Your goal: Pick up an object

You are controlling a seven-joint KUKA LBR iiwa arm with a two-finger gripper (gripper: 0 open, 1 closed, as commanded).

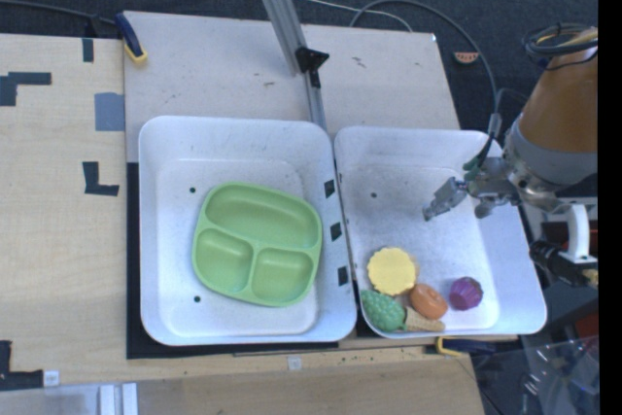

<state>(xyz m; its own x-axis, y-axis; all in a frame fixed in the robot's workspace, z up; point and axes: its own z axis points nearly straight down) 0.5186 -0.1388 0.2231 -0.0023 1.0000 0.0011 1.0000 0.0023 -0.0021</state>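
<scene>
Several toy food pieces lie at the front of the right bin point(389, 160): a yellow round piece point(392, 269), a green leafy piece point(385, 310), an orange piece point(428, 299) and a purple piece point(466, 292). My gripper point(439, 202) hovers over the middle of the right bin, pointing left, above and behind the pieces and apart from them. I see nothing in it. The grey and orange arm point(559, 126) enters from the right.
The left bin point(160, 209) holds a green divided plate point(258, 243). A slanted metal pole point(282, 5) rises behind the bins. Cables run across the dark floor at the back. A yellow and blue clamp point(131, 39) sits at the board's far left corner.
</scene>
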